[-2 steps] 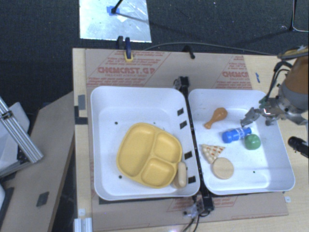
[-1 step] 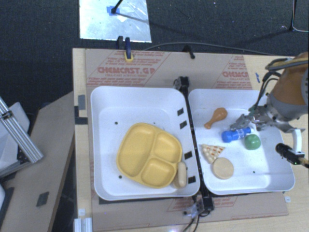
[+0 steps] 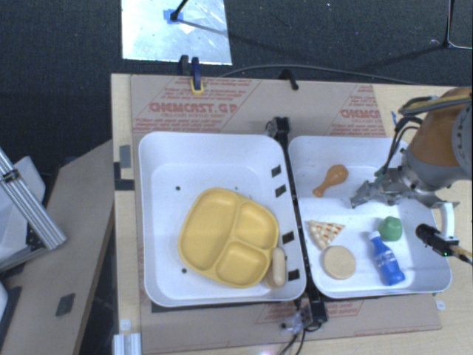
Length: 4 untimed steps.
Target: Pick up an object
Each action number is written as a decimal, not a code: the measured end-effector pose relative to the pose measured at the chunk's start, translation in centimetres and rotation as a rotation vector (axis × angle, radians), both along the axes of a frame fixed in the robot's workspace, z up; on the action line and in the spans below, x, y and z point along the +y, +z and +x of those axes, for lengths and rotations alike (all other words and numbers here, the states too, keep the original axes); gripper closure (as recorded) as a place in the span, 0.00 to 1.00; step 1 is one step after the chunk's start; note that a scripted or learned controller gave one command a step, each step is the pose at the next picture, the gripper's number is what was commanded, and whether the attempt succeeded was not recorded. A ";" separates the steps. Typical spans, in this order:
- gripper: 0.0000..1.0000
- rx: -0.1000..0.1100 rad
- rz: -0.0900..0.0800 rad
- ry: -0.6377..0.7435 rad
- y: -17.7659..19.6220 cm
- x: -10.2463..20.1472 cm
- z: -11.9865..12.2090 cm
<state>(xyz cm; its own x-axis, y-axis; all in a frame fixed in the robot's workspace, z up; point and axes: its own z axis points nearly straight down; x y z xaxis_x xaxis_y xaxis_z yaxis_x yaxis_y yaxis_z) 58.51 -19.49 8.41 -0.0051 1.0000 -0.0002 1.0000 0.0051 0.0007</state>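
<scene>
Presently, the green object (image 3: 391, 228) sits in the right bin (image 3: 369, 150), toward its right wall, with the blue bottle (image 3: 386, 258) just below it, long axis slanting down-right. The gripper (image 3: 367, 195) hangs just above-left of the green piece, nothing seen between its parts; its state cannot be told. The drumstick (image 3: 330, 180) lies farther left.

Arm (image 3: 443, 143) cut off at right edge; gripper (image 3: 367, 195) too blurred to read
</scene>
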 end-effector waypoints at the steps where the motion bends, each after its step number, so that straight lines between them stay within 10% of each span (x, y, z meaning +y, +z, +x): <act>1: 1.00 -0.004 -0.001 0.002 1.2 0.0 0.1; 4: 1.00 -0.005 -0.002 0.000 18.1 0.1 0.5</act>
